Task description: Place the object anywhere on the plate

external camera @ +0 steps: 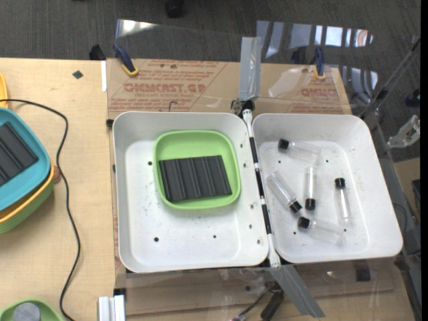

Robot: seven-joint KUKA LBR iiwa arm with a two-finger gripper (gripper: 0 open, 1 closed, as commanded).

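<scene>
Two shallow white bins sit side by side on the worktop [53, 199]. In the left bin [134, 239] rests a square green plate [196, 146] with rounded corners, set toward the bin's far half, and a dark ribbed rectangular pad [196, 178] lies flat across the plate's middle. In the right bin [374, 239] lie five clear plastic tubes with black caps, scattered and mostly apart: one [297, 147] near the far left corner, one [283, 192] slanting at the left, one [310, 187] upright in the picture at the centre, one [342, 198] to its right, and one [319, 229] lying nearest the front edge. None of the tubes touches the plate. A black cable [67, 179] snakes over the wood at left, beside stacked teal and yellow trays [23, 172].
</scene>
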